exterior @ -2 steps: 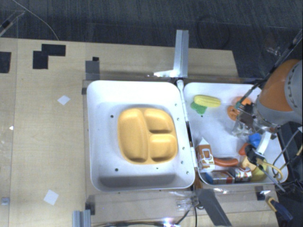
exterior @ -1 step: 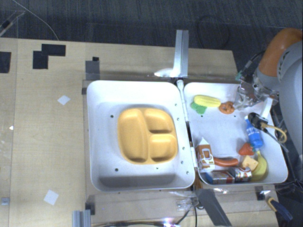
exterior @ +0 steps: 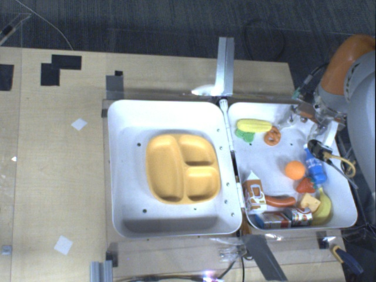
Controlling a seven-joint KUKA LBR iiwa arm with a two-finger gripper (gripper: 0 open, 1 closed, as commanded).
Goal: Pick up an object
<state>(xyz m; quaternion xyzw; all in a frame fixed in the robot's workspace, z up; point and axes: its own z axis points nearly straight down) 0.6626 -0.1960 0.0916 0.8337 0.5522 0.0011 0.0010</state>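
The pickable things all lie in the right bin (exterior: 265, 157). The gripper (exterior: 302, 114) is over the far right corner of this bin, and nothing is seen in it. I cannot tell if it is spread or closed, because the wrist parts cover it. The arm (exterior: 346, 69) is cut off by the right border of the view.

Nearest to the gripper is a pretzel (exterior: 272, 136), and just beside it, near the far wall, a corn (exterior: 254, 126) with a green end. An orange (exterior: 295, 170) sits next to a blue bottle (exterior: 315, 171), whose top is covered by the robot. A red thing (exterior: 305, 185) below them is too small to name.

The near right corner is crowded: a banana (exterior: 324, 210) along the wall, a cheese (exterior: 310, 202) touching it, a sausage (exterior: 279, 201), a carton (exterior: 253, 194) and a can (exterior: 288, 218) pressed to the near wall. These overlap, so their borders are hard to separate.

The middle of the right bin floor is bare, between pretzel and carton.

In the left bin (exterior: 126, 157) a yellow tray (exterior: 176, 169) lies in the middle, with bare floor all around it.
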